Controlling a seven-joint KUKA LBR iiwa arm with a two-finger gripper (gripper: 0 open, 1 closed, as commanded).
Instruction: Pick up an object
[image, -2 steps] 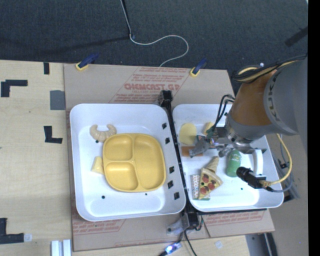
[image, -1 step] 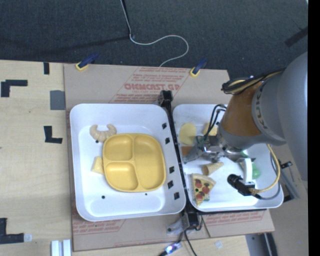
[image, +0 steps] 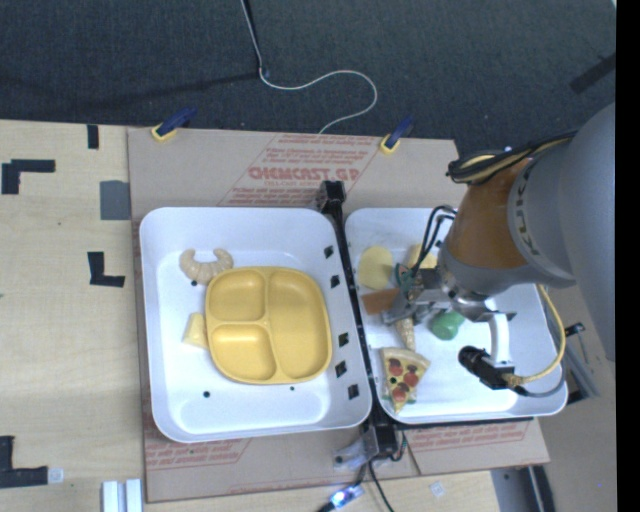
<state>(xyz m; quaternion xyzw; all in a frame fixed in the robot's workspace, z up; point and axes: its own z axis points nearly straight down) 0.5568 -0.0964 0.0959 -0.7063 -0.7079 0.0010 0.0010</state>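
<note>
My gripper (image: 408, 300) is low in the right bin (image: 530, 400), amid a cluster of toy foods. A pale yellow round piece (image: 375, 266) lies at its upper left, a brown flat piece (image: 377, 301) at its left, and a cream cone-like piece (image: 404, 332) just below it. A green ball (image: 444, 324) sits to the gripper's right under the wrist. A pizza slice (image: 400, 377) lies nearer the bin's front. The wrist hides the fingertips, and I see nothing clearly held between them.
The left bin (image: 165, 400) holds a yellow divided plate (image: 268, 325), a tan curved croissant-like piece (image: 203, 264) behind it and a pale yellow wedge (image: 193, 330) at its left. A black divider (image: 345, 300) separates the bins.
</note>
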